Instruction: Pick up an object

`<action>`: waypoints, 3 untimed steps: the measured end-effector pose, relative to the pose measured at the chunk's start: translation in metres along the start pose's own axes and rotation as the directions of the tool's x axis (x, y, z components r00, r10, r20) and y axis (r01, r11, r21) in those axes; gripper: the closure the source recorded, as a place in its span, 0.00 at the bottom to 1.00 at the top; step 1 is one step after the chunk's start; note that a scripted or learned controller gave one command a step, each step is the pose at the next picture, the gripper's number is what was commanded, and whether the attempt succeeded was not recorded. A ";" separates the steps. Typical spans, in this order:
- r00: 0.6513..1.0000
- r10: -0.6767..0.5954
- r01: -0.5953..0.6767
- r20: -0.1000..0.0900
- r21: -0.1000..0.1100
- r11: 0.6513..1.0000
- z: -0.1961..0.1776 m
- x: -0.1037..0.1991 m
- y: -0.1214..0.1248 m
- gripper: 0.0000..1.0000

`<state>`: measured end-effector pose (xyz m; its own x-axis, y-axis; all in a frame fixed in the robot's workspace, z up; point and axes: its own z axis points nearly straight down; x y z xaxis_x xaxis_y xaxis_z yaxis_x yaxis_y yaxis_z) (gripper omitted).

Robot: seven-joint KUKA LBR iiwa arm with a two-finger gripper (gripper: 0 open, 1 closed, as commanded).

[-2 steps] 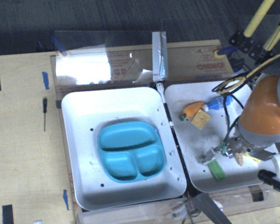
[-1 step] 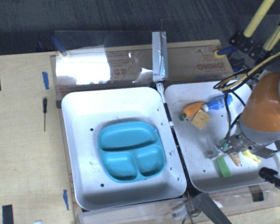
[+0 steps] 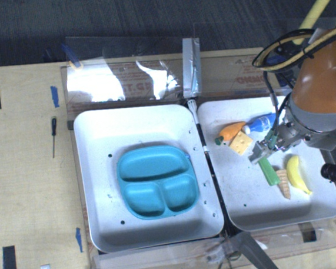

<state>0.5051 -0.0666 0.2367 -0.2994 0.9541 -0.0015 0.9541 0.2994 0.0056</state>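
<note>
My claw (image 3: 263, 149) is low in the right white bin (image 3: 246, 209); its opening cannot be judged. Nothing is lifted yet. Touching or just beside it: green plastic stick (image 3: 269, 171), orange-yellow wedge (image 3: 240, 143). Further right: yellow banana (image 3: 296, 173). Grasp and lift remain.

You are looking at a robot lab: a wooden bench (image 3: 24, 174) with tape marks at 9 o'clock, two white bins (image 3: 91, 132), cables (image 3: 278, 49) at 2 o'clock
</note>
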 end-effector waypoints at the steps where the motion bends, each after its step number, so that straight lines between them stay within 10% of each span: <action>1: 0.990 -0.143 0.143 -0.005 0.010 0.990 0.055 0.064 -0.007 1.00; 3: 0.918 -0.396 0.396 -0.001 0.003 0.918 -0.059 0.029 -0.016 1.00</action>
<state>0.4810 -0.0438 0.2952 -0.6529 0.7575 -0.0030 0.7575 0.6529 0.0018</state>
